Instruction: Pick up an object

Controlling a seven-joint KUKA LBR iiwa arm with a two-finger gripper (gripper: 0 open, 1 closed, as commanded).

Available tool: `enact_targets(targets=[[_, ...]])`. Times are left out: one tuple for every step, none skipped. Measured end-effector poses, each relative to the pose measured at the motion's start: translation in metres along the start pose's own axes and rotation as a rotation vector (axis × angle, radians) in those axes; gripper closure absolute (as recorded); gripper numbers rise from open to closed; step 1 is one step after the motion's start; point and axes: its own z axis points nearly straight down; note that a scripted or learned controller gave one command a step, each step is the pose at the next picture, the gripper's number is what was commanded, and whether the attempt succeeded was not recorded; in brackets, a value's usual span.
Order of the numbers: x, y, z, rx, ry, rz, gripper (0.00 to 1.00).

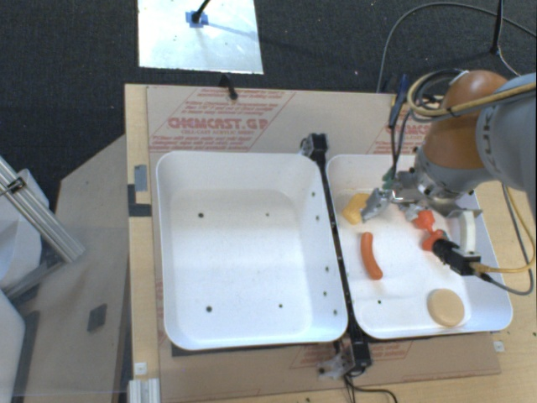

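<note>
Camera view, looking down at a slant: my arm (491, 133) comes in from the right, orange band above the wrist, and my pincer (379, 202) sits low over the upper-left part of the right bin (495, 309). Fingers look a little apart; nothing sits between them. The tips are just beside a yellow wedge (355, 209), maybe touching it, can't tell for sure.

The wedge lies near the bin's left wall, close to the divider btwn the two bins, its long axis slanting from upper right to lower left.

Other stuff in the right bin: an orange sausage-shaped piece (371, 255) approx. mid-bin, long axis nearly up-down in the picture, slightly tilted, well clear of the walls. A tan round piece (445, 307) at the lower right corner area, near the front wall. A small red-orange item (426, 229) sits under my wrist, partly hidden, shape unclear.

The left bin (168, 250) is white w/ a few dark dots on its floor.

Both bins rest side by side, touching at the middle, on a cardboard sheet (218, 120) on the bench (134, 225). Open floor in the right bin lies btwn the sausage and the tan piece. A yellow cable (508, 271) runs over the right rim.
</note>
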Motion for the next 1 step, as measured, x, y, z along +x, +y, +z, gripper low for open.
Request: enact_targets(targets=[[0.0073, -0.0054, 0.0543, -0.008, -0.001, -0.002, 0.00]])
